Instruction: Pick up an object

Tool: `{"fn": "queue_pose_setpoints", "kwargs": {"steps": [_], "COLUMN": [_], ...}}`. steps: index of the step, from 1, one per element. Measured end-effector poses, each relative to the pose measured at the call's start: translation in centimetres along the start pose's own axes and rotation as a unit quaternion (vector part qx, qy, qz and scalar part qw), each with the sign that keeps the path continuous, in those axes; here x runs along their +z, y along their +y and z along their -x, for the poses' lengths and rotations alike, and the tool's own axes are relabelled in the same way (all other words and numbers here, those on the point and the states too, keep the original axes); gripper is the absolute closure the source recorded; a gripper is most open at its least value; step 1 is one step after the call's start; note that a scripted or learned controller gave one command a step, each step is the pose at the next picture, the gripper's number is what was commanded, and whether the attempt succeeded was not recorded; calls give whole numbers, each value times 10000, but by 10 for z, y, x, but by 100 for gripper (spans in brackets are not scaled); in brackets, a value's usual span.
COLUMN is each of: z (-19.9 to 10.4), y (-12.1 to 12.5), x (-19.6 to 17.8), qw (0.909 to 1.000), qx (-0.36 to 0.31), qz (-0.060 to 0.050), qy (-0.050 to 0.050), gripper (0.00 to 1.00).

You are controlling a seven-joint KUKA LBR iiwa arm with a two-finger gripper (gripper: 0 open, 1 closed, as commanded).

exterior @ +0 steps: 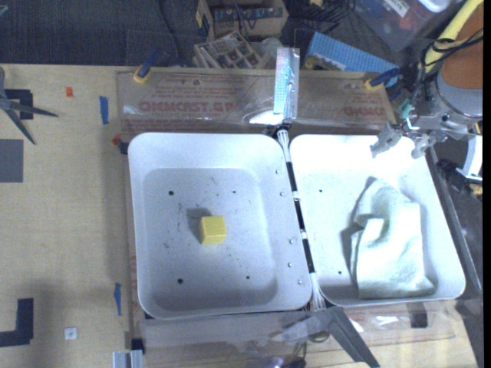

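Two candidates: yellow block (pixel 213 230), left bin (pixel 146 167), likely light, rigid; grasp opposite flat sides. White cloth (pixel 391 244): soft. My hand (pixel 399 138), upper right; opening indeterminate.

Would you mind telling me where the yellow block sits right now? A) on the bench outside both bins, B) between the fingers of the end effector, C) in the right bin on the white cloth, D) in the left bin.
D: the yellow block lies on the floor of the left bin, while the white cloth is in the right bin.
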State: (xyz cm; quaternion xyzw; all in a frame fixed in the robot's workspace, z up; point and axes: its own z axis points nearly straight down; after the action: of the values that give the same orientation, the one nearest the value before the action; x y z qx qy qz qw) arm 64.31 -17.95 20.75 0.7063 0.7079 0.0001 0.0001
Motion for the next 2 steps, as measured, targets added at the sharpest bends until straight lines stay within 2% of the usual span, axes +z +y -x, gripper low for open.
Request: {"fn": "queue_pose_setpoints", "kwargs": {"steps": [1,2], "z": [-84,-37], "y": [-24,-35], "x": [119,119], "qw": [9969,9961], "qx": [-785,-886], "qz": [36,24], "qy": [-8,-7], "gripper": [0,0]}}
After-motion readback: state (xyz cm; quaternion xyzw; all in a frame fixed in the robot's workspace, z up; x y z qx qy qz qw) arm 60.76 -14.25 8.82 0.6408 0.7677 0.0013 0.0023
